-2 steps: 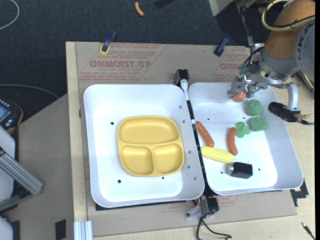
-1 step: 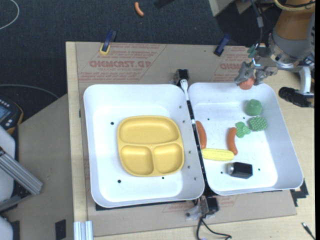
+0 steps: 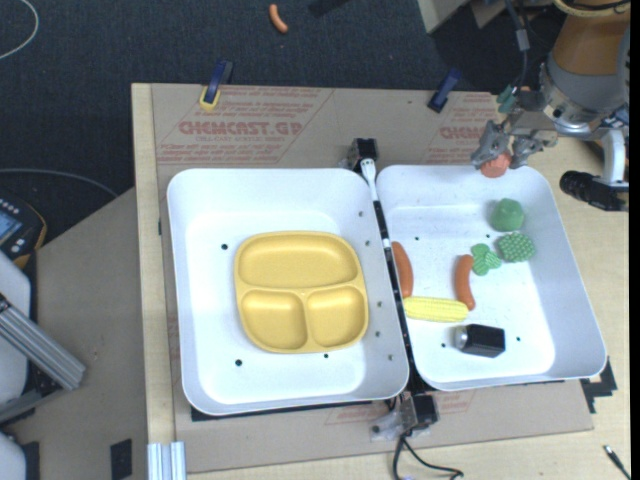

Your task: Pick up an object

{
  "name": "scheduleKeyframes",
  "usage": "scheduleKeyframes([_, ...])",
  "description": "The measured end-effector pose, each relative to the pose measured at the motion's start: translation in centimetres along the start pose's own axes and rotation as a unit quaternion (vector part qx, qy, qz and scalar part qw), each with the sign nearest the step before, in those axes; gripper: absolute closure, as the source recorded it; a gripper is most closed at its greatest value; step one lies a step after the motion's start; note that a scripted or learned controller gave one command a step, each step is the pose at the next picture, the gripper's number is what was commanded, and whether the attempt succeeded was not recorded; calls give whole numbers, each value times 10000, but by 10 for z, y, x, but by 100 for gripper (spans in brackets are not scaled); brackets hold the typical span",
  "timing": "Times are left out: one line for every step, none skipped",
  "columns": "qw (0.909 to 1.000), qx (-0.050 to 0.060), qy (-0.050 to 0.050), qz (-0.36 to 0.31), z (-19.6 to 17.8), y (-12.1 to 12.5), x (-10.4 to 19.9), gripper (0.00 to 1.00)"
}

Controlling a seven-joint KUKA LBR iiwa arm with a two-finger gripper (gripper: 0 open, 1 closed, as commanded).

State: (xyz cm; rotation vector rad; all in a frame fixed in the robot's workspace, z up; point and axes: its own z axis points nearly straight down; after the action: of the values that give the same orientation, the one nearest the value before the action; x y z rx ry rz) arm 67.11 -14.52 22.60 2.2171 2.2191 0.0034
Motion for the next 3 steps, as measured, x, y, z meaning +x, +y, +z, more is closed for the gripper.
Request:
scheduleKeyframes([10000,39,15,2,-7,-41,24,100])
scheduleKeyframes([10000,36,18,-6,-14,-79,52,100])
scheduleKeyframes([10000,51,22,-6,-9,-128,85,100])
